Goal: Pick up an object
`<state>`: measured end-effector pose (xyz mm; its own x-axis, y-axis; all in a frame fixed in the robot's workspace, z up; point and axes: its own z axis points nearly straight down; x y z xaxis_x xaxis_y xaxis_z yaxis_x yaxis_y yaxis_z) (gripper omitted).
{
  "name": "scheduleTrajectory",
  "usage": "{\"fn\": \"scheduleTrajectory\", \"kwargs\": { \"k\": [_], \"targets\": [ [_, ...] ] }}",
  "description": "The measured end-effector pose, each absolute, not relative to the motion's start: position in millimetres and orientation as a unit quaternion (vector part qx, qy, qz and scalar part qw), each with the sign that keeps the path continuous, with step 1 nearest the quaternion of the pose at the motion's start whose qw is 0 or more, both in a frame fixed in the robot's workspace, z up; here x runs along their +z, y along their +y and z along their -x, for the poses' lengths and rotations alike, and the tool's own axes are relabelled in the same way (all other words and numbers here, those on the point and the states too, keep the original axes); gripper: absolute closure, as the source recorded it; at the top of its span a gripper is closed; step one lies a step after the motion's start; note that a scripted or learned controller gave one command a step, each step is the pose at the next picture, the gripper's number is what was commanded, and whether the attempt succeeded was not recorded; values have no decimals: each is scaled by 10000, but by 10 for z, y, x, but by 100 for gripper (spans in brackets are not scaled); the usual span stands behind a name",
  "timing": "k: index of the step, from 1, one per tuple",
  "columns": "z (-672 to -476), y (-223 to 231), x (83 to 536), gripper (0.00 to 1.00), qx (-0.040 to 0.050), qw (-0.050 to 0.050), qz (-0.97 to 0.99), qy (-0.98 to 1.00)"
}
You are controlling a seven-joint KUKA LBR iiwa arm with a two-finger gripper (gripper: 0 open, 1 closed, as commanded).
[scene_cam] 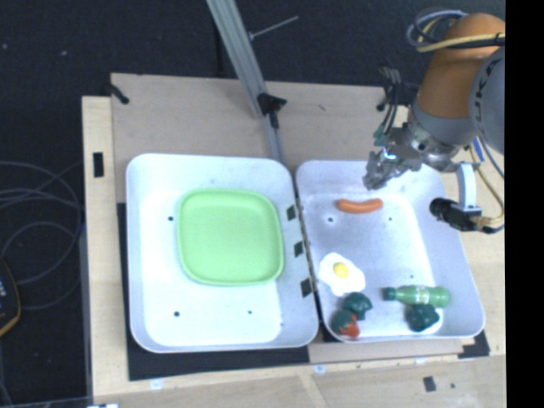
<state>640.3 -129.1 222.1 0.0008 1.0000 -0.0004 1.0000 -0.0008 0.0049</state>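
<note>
From the camera view, the gripper is seen poised over the far part of the right bin, hung from the grey arm with its orange band that reaches in from the right. Nothing is seen held beneath it; how the pincer itself stands cannot be told from this slanted look down.

Just in front of the tip and slightly to its left, a toy sausage is found lying on the bin floor. Its long axis is laid across the picture, left to right, so a grasp across its short width would be judged the likelier fit. It is the nearest thing to the pincer by far.

Well apart, toward the near edge, a toy fried egg, a green bottle on its side and some dark green vegetable toys are spotted. A green plate is seated in the left bin.
</note>
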Motion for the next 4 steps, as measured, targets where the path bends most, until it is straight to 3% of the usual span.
{"fn": "scheduleTrajectory", "kwargs": {
  "k": [1,4],
  "targets": [
    [-6410,-1297,2749,100,16,20,-7072,7070],
    [-5762,-55,2595,100,8,1,-7062,7080]
  ]
}}
